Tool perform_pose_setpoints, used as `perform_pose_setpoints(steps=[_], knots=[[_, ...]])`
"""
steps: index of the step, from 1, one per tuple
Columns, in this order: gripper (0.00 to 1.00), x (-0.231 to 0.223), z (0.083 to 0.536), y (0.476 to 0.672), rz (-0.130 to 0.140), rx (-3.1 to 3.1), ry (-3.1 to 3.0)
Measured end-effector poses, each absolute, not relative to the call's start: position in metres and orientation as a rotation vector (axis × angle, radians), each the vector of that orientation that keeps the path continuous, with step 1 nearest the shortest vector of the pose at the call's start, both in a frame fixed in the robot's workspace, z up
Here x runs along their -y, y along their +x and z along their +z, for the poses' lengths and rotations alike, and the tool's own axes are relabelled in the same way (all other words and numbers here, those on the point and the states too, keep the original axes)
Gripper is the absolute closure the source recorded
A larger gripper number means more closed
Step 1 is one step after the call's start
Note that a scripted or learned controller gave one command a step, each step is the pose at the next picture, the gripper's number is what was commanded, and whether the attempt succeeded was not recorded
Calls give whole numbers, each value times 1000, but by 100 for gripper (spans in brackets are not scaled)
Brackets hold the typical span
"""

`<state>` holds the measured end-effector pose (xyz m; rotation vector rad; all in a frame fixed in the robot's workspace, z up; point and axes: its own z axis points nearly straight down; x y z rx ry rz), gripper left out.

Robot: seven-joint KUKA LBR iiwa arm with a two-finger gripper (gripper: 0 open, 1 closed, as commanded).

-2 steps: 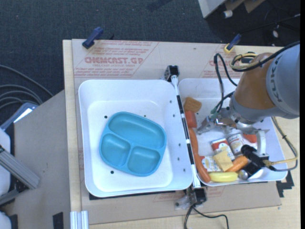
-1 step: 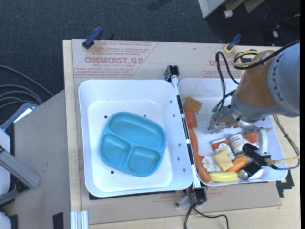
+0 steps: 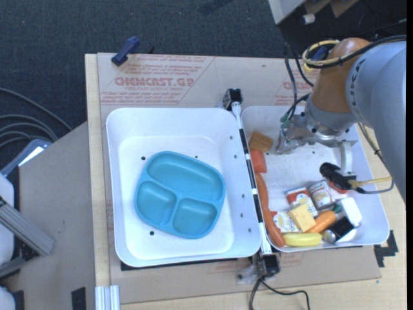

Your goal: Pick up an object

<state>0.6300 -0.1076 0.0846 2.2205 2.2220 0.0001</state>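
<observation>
Your claw (image 3: 288,139) hangs low in the far part of the right bin (image 3: 371,173), just right of a tan slab (image 3: 261,140) that lies by the bin's left wall. From this angle you cannot tell whether the claw is open or closed. The grey arm (image 3: 381,76), with its orange band (image 3: 335,82), reaches in from your right above that bin. The things you could pick are all in this bin. A long orange strip (image 3: 259,173) runs along the left wall from the tan slab toward the near corner, and the rest are crowded at the near end, well apart from the claw. There you have a yellow banana (image 3: 302,239) against the near wall, an orange carrot (image 3: 321,221) just beyond it, a yellow block (image 3: 301,217), a small red-and-white can (image 3: 319,193), a white packet (image 3: 282,221), and a white block (image 3: 349,208) beside a black piece (image 3: 342,228). The left bin (image 3: 122,173) holds a blue divided plate (image 3: 181,196), lying flat near its middle. A small blue clip (image 3: 125,50) sits at the far-left corner of the bench board (image 3: 161,82).
</observation>
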Motion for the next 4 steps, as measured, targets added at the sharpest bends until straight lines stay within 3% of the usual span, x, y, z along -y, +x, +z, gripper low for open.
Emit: perform_pose_setpoints(steps=[3,4], knots=[[100,107,115,631,3,-2221,2215],[0,107,115,631,3,-2221,2215]])
